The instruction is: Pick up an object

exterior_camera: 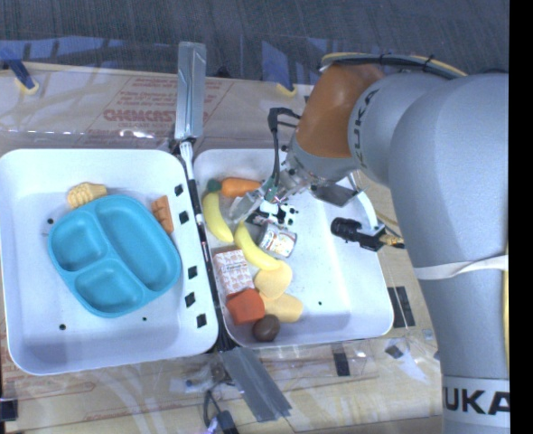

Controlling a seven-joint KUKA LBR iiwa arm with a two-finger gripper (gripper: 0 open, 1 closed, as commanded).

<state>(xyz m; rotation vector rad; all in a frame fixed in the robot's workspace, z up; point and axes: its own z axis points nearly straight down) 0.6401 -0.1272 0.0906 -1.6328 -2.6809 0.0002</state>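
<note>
My gripper (259,210) is low in the right bin (357,283), near its back left part. It stands open over the spot where two yellow bananas (214,217) (256,250) meet, and nothing is held between its fingers. An orange carrot (240,186) lies just behind it. A small silver can (278,240) lies just in front of it. The grey arm with its orange band (334,116) comes in from the right and hides the bin's back right corner.
Toward the right bin's front left lie a printed packet (232,269), a red block (245,306), two pale yellow lumps (274,281) and a brown ball (266,328). The left bin (32,333) holds a blue divided plate (113,253), a yellow piece (86,193) and an orange piece (163,213).
</note>
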